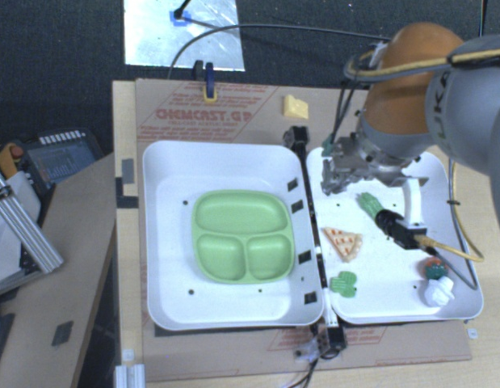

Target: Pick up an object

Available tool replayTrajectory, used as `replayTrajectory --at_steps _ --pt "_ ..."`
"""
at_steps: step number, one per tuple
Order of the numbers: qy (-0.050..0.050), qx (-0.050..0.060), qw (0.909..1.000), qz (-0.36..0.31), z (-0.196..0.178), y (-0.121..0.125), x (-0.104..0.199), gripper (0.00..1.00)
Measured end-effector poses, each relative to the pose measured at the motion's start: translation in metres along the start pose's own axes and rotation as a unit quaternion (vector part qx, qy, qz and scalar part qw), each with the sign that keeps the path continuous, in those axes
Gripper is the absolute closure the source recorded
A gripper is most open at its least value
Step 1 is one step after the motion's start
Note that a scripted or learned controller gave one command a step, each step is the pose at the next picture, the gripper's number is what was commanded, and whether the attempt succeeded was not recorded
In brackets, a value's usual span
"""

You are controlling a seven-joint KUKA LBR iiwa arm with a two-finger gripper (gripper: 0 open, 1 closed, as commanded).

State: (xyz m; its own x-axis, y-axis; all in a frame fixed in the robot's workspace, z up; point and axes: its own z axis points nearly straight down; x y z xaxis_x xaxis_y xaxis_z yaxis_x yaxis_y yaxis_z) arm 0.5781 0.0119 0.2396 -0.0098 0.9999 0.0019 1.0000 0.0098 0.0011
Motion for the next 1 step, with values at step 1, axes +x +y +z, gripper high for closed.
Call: replayTrajectory --at_steps 1 --pt "0.000 0.000 1.0000 0.000 0.0083 -0.0045 0.0631 1.00"
